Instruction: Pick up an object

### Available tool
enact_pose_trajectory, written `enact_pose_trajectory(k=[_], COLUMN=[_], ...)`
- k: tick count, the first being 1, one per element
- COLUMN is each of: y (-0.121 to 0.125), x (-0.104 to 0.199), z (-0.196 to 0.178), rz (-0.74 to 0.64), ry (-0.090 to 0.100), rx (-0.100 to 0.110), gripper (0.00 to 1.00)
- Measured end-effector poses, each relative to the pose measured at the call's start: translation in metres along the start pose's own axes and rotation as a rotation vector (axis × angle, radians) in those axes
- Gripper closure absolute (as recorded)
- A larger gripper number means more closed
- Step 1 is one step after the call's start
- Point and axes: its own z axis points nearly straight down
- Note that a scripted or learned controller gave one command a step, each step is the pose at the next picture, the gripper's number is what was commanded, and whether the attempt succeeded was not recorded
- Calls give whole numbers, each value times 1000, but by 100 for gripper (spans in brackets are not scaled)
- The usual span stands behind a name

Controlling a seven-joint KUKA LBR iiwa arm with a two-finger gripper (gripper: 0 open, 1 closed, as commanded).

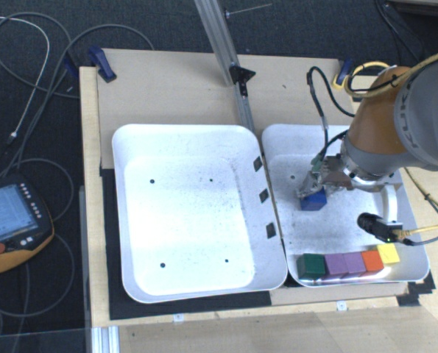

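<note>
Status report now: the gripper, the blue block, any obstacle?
Gripper low in right bin, directly over blue block. Grasp unconfirmed. Four coloured blocks along near wall, apart.

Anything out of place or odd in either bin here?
Nothing stands out. In the right bin, green, purple, orange and yellow blocks sit in a tidy row along the near wall, and the gripper is at a blue block.

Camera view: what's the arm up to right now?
The KUKA arm reaches into the right bin, with its gripper down at a blue block near the bin's middle. Whether the block is actually grasped can't be told. Green, purple, orange and yellow blocks sit in a row along the bin's near edge.
</note>
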Motion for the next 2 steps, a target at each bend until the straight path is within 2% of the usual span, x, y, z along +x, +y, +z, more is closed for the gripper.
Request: enact_pose_trajectory(k=[1,2], y=[53,59], x=[75,150], z=[-94,-89], rz=[-8,-9], ry=[0,2], rx=[-11,-2], gripper=[100,100])
